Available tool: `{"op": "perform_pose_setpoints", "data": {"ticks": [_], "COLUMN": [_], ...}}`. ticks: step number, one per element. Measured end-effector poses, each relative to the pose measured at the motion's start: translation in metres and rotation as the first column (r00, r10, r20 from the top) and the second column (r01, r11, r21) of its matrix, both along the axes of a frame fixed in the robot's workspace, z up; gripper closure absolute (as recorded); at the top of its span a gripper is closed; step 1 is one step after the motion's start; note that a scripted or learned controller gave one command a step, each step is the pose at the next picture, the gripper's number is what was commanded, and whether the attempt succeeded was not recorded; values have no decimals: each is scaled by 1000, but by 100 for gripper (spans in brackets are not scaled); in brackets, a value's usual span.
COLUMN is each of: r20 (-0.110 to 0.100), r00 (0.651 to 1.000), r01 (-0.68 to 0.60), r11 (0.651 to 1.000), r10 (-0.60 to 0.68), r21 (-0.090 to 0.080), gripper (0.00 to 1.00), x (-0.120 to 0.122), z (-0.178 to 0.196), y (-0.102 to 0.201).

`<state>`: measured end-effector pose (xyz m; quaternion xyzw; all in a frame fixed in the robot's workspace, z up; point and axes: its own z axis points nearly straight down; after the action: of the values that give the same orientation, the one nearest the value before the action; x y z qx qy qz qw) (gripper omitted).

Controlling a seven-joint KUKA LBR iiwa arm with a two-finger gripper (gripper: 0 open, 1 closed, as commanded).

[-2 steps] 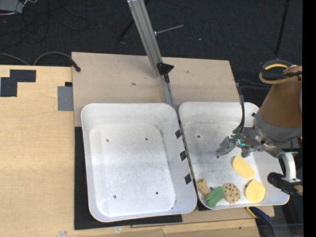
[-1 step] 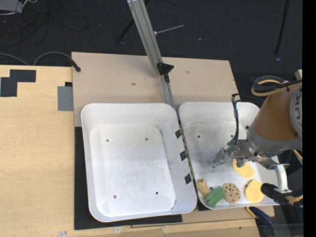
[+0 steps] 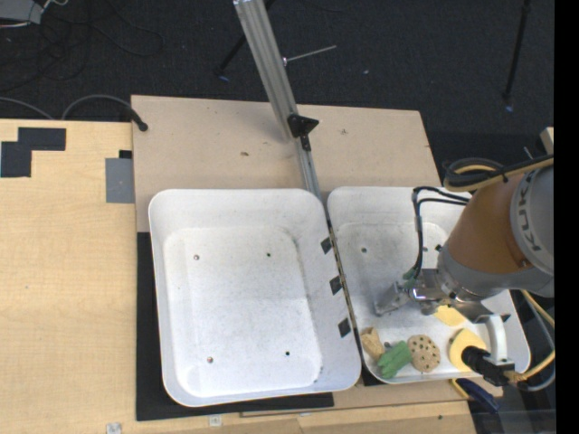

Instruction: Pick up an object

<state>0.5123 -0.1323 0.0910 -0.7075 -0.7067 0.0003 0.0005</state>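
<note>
One arm (image 3: 493,233) reaches low into the right bin (image 3: 380,215); pincer (image 3: 391,302) state unclear.

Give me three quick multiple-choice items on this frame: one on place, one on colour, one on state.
1. Where do the small objects lie?
A. In the left bin's middle
B. Along the near edge of the right bin
C. On the wooden bench outside both bins

2. What colour is the small object next to the round speckled cookie?
A. Green
B. Blue
C. Red

3. How does the arm stand?
A. Parked off the bench
B. Over the left bin
C. Reaching into the right bin

Answers: 1 B, since the green object, the cookie and the yellow pieces cluster by the near rim of the right bin. 2 A, it is plainly green. 3 C, the tool sits low over the right bin's floor, while the left bin has no arm above it.
</note>
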Motion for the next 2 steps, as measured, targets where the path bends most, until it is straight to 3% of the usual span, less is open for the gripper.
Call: {"op": "perform_pose_setpoints", "data": {"ticks": [1,2], "r20": [0,3], "r00": [1000,1000], "r01": [6,-2], "r11": [1000,1000], "r10": [-6,2], "r21": [2,0], "gripper": [100,100], "x": [0,8], "z": [12,57], "y": [-1,0]}}
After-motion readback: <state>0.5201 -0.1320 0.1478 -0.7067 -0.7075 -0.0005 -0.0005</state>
